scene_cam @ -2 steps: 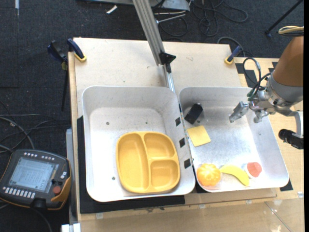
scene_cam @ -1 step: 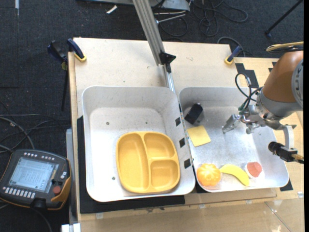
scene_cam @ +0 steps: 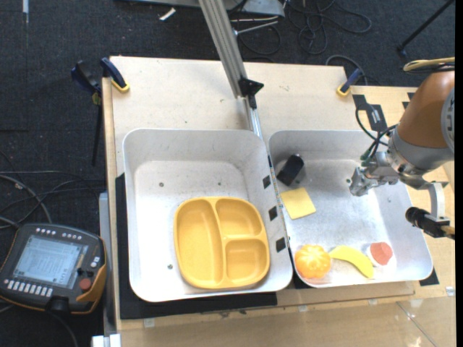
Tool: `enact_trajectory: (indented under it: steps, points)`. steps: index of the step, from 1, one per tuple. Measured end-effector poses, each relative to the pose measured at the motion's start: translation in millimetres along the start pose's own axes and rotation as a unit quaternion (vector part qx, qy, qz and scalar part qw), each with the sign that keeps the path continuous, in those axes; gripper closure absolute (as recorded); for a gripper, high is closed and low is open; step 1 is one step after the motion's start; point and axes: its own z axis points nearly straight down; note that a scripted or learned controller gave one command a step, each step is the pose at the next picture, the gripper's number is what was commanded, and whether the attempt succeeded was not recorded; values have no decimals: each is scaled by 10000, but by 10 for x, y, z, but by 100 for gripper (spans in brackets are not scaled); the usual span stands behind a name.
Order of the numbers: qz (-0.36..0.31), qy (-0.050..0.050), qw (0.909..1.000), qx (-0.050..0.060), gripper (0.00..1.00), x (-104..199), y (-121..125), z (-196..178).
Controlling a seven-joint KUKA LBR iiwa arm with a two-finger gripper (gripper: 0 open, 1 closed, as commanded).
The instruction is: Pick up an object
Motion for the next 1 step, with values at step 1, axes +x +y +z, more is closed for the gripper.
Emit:
enact_trajectory:
  steps: [1]
  points:
    - [-12,-9,10000,-27,100,-27,25,-639]
